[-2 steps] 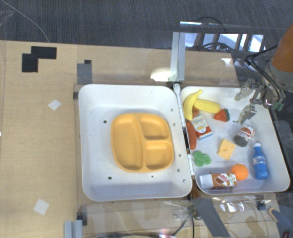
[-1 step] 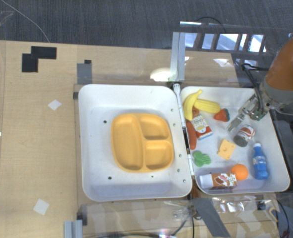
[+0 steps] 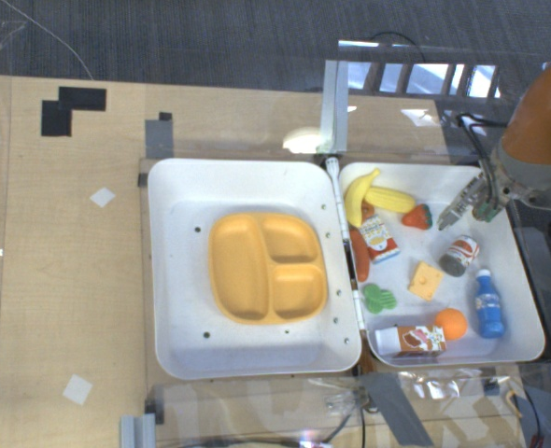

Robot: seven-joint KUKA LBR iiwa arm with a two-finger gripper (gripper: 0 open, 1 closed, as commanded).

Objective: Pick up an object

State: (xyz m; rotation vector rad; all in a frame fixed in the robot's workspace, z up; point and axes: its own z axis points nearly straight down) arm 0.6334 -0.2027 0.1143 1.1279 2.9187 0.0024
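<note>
A: Two white bins side by side on the bench. Left bin (image 3: pixel 177 250) large, bearing just a yellow divided tray (image 3: pixel 266 267) in its middle. Right bin (image 3: pixel 526 336) crowded with small goods.

B: And the arm?

A: Reaching in from the right, orange band (image 3: pixel 535 129) high at the far right corner. Gripper (image 3: pixel 460 211) hanging over the far right part of the right bin, fingers spread a little, nothing visible between them.

B: So no pick yet?

A: None, judging by the scene. Every object lying in the bin, none lifted. All of the work left: descend, close, raise.

B: Candidates, biggest first?

A: Banana (image 3: pixel 374 197) at the far left of that bin. Red carton (image 3: pixel 412 341) along the near wall. Blue bottle (image 3: pixel 487 303) at the right side. Red-and-white packet (image 3: pixel 378 238) just near the banana, with a red-orange stick (image 3: pixel 360 256) along the left wall. Then the tin can (image 3: pixel 459 255), the cheese wedge (image 3: pixel 427 281), the orange (image 3: pixel 451 324) touching the carton, the green piece (image 3: pixel 378 298), the strawberry (image 3: pixel 416 217).

B: Closest to the fingers?

A: Probably the tin can, just near of the fingertips, on its side. Strawberry just to the left of them, also close. Hard to tell which is the target; height above the bin floor unclear from this slant.

B: Risk?

A: Rolling, likely, with a can on its side.
</note>
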